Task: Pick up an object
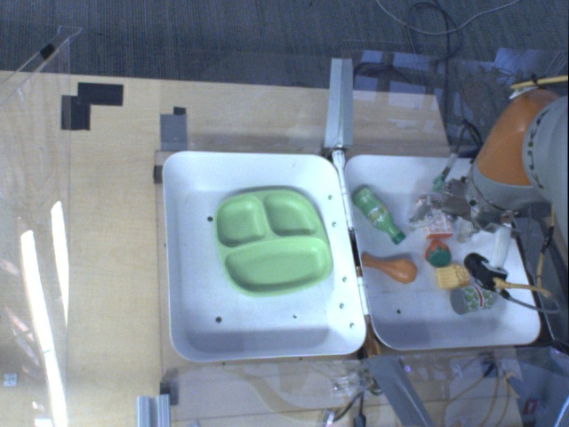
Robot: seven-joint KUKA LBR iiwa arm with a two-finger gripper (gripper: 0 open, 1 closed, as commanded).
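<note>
The grey arm's claw hangs low over the right bin near its far right edge; whether it is wide or narrow cannot be told. Crowded just beside it lie a small red-and-green toy, a yellow block and a cup. Farther left, with more open floor, rest a green bottle and an orange drumstick-shaped toy. A green divided plate occupies the left bin.

A pale wooden desk fills most of the scene, with dark grey carpeted floor beyond its far edge. Black tape patches mark the desk's far left. A clear plastic sheet stands at the left, catching bright reflections. Black cables loop across the carpet.
</note>
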